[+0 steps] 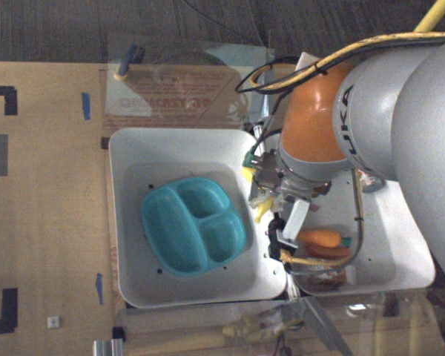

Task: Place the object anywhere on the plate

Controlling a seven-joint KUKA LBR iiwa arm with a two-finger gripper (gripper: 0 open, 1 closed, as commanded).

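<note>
A teal divided plate (193, 225) lies in the left white bin (133, 162), with nothing on it. My gripper (268, 196) hangs under the orange-banded wrist, over the rim between the two bins, just right of the plate. Bits of a yellow object (261, 211) peek out right beside the gripper, and whether it is held is hidden. An orange carrot (320, 239) with a green end lies in the right bin (400, 265), just right of and below the gripper.
A brownish object (328, 278) lies at the right bin's front edge below the carrot. The big grey arm covers most of the right bin. A clear sheet with a brown card (174, 95) lies behind the left bin.
</note>
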